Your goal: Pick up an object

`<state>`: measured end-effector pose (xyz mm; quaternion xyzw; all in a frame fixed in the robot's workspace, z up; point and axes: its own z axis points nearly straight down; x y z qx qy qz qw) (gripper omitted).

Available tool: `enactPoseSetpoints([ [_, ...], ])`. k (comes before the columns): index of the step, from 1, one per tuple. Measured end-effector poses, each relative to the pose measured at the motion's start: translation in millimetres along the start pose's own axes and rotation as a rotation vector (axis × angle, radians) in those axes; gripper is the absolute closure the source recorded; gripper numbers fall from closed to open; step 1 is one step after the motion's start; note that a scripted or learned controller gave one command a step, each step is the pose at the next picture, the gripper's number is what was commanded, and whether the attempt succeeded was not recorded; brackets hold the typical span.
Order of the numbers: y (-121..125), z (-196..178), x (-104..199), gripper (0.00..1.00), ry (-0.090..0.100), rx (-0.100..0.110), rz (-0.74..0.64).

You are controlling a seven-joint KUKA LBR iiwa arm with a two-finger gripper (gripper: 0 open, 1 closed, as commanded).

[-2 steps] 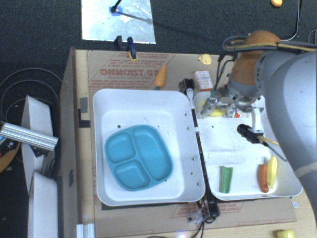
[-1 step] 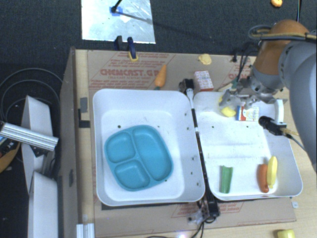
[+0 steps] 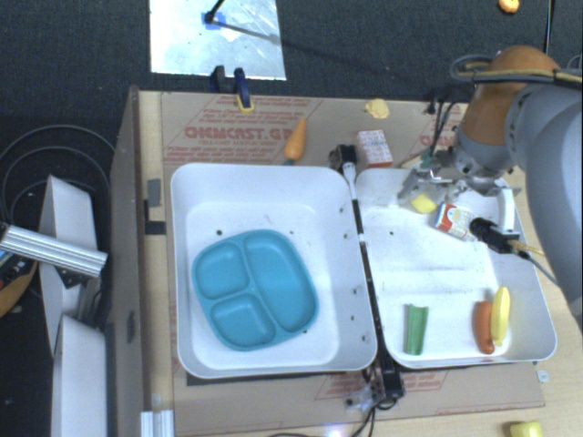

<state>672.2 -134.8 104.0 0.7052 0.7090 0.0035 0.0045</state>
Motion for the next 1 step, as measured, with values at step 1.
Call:
enactPoseSetpoints([
  [1,2.1,-12.2,-1.3,1.00,-0.005,-0.007,-0.004],
])
